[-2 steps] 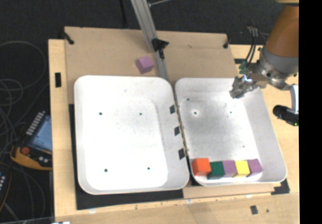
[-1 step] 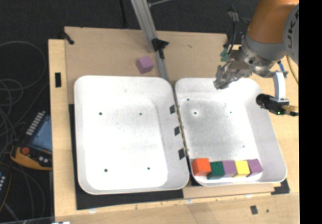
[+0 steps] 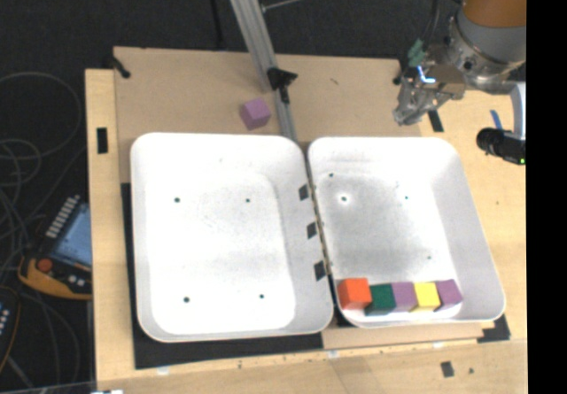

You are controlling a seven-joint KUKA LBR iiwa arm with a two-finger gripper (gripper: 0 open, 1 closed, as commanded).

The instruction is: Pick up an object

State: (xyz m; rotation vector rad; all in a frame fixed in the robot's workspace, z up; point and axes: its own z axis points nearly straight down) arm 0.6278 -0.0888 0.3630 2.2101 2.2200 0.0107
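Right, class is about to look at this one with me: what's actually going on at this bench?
A robot arm reaches in from the right, its gripper hanging above the bench just beyond the far edge of the right bin. A row of five blocks lies along that bin's near wall: orange block, green block, purple block, yellow block and another purple. A stray purple block sits on the bench behind the left bin. Nothing has been picked up yet.
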